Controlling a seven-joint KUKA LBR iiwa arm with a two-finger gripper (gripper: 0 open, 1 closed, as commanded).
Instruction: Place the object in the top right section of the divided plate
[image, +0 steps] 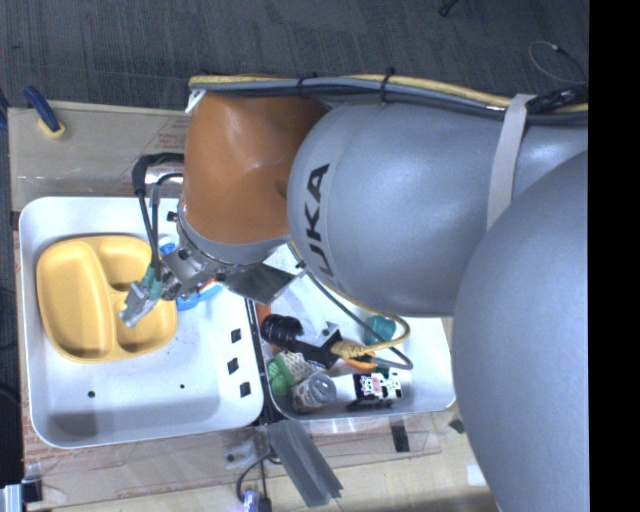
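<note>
over left bin (60, 415), tool (140, 300), yellow plate (75, 300)

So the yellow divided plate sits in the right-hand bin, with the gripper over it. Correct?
Not quite. The camera view shows the yellow divided plate in the left bin, not the right one. The gripper is indeed over it, at the plate's right side.

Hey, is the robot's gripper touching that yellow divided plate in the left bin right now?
Cannot tell. In the camera view, the gripper overlaps the right edge of the yellow divided plastic plate, but from above, contact and hovering look alike.
</note>
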